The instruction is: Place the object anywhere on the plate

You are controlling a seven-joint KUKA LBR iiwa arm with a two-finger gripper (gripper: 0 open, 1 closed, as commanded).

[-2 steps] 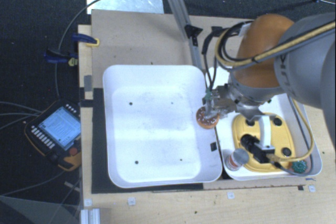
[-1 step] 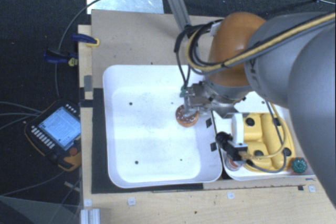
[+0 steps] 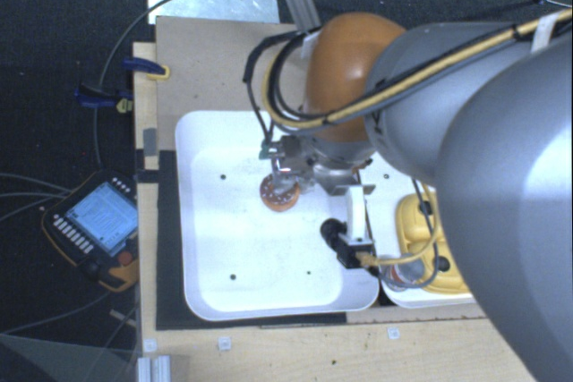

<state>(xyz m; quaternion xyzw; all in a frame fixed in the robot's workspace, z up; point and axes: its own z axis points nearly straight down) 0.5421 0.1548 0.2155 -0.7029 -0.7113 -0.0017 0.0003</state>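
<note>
A small round brown object [image 3: 279, 195] lies in the middle of the left white bin [image 3: 206, 228]. My gripper [image 3: 285, 177] hangs directly over it, its metal tip meeting the object's top edge, so part of the object is hidden. The arm's orange band [image 3: 345, 58] and grey body cover the gripper's upper part. A yellow plate [image 3: 414, 226] sits in the right bin [image 3: 403, 295], largely covered by the arm, with its left rim showing.
A black and white bracket [image 3: 351, 237] with cables hangs off the wrist, above the strip between the bins. A teach pendant [image 3: 94, 224] lies left of the bench. Blue clamps [image 3: 134, 67] grip the bench's far left edge.
</note>
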